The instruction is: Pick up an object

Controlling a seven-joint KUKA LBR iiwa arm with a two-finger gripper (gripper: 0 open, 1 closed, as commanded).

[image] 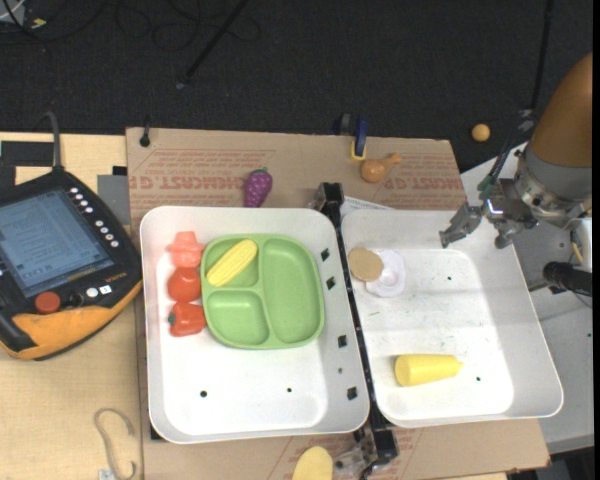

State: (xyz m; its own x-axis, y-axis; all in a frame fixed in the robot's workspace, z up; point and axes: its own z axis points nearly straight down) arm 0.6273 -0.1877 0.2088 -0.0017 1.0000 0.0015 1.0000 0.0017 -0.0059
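The right bin (540,388) holds a yellow wedge-shaped toy (426,369) near its front, a tan round disc (365,264) and a white ring (388,277) at its back left. My gripper (478,230) hangs over the back right edge of this bin, open, with nothing between its fingers. In the left bin (240,408) lies a green divided plate (270,298) bearing a yellow corn cob (230,261). To the plate's left are a pink toy (185,249), a red round toy (183,285) and a red-orange toy (188,318).
Behind the bins, on cardboard, lie purple grapes (258,186) and an orange pear-shaped toy (377,167). A small orange ball (480,132) sits further back. A teach pendant (50,258) rests at the left, and a yellow toy (313,463) lies below the bins.
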